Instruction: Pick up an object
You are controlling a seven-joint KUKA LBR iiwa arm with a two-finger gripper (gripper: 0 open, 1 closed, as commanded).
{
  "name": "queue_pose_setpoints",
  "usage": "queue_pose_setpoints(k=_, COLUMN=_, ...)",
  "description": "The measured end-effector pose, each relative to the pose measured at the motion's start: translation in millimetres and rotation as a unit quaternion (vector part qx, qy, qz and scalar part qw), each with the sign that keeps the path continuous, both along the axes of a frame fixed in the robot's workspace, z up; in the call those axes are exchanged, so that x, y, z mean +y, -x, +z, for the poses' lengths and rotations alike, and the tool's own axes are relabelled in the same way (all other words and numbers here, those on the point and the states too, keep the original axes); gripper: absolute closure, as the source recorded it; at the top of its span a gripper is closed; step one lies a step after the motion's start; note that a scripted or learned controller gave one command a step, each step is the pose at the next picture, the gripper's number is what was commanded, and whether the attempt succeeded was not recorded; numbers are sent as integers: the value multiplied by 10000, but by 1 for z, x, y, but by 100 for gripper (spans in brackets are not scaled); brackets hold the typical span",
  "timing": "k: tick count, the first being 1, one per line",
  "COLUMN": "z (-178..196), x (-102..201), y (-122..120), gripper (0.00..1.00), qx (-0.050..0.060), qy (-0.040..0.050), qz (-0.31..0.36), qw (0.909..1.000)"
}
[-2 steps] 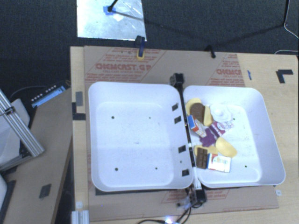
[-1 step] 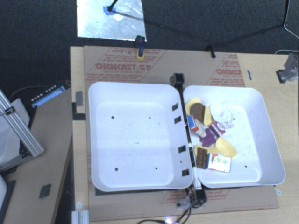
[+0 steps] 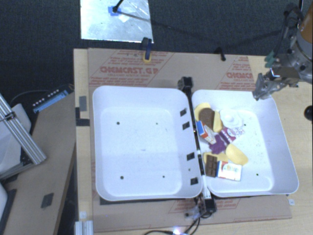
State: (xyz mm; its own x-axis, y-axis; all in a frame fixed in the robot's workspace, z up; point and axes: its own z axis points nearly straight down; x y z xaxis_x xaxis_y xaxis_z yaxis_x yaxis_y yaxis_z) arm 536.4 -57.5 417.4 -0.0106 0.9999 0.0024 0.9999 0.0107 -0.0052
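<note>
- Small carton [image 3: 230, 171] lies at the near edge of a heap of objects [image 3: 218, 137] in the right bin [image 3: 274, 146].
- Left bin [image 3: 139, 141] adjoins it on the desk [image 3: 83, 146].
- Hand [image 3: 262, 88] hangs over the right bin's far rim, apart from the heap; finger opening cannot be determined.

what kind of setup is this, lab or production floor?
Most likely a robotics lab grasping rig. Two white bins sit side by side on a cardboard-covered bench, small mixed objects are piled in the right bin, and the arm's gripper hangs over that bin's far corner.
</note>
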Motion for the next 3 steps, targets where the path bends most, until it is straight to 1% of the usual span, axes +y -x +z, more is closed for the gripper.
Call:
queue_pose_setpoints(k=1, z=-29, x=93, y=-2, gripper=100, qx=-24, qy=-2, qz=17, qw=10000)
queue_pose_setpoints(k=2, z=-12, x=142, y=-15, gripper=100, qx=-49, qy=1, qz=-6, qw=10000)
queue_pose_setpoints(k=3, z=-6, x=237, y=27, gripper=100, qx=-35, qy=-9, qz=24, qw=10000)
